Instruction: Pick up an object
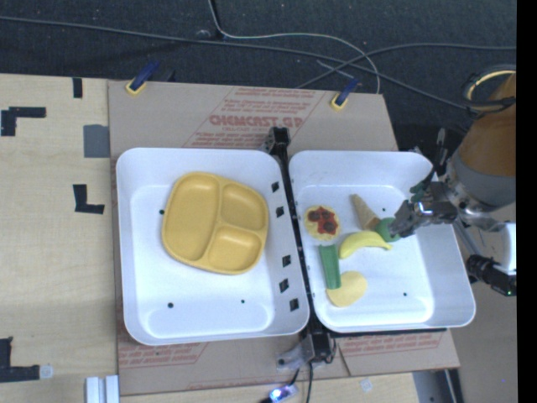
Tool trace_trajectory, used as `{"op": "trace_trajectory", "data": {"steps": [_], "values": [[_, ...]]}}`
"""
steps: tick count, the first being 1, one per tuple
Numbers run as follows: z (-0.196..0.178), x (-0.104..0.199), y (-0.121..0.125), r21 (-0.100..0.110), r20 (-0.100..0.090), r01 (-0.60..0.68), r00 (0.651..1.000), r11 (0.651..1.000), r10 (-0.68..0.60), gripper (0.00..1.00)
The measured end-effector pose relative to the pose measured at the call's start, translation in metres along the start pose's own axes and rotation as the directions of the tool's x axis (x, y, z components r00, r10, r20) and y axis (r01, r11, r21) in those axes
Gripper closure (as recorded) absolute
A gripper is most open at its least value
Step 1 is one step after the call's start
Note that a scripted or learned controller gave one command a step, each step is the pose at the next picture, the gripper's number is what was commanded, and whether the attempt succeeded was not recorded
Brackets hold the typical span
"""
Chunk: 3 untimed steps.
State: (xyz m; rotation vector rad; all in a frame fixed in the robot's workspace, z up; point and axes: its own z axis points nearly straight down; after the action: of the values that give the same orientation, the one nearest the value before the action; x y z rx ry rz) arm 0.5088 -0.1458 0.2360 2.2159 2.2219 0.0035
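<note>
left bin (138, 225): holds the yellow divided plate (215, 222). not my target, well apart from my gripper.
divider (294, 225): black strip btwn the bins; the toys sit near it, so a sideways shove could jam one against it.
pizza toy (322, 221): flat, round, low; hard to pinch, likely to slip out.
green stick (330, 267): lies beside a pale yellow piece (348, 290), touching or nearly so. a grab here may take both or neither.
banana (364, 243): closest pick. its right tip is just by my gripper; curved, could roll away if i clip it off-centre.
cone (363, 211): near the banana, may get knocked.
gripper (404, 222): low in the right bin (419, 305), by a small green bit. can't tell how wide it's open or if it has hold of anything.
</note>
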Motion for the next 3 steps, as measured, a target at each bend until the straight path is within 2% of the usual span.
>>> {"op": "trace_trajectory", "data": {"steps": [1,3], "values": [[-0.003,0.055,0.018,0.005,-0.003,0.005,1.000,1.000,-0.005,1.00],[-0.012,0.147,0.070,0.004,-0.002,0.004,1.000,1.000,-0.004,1.00]]}}
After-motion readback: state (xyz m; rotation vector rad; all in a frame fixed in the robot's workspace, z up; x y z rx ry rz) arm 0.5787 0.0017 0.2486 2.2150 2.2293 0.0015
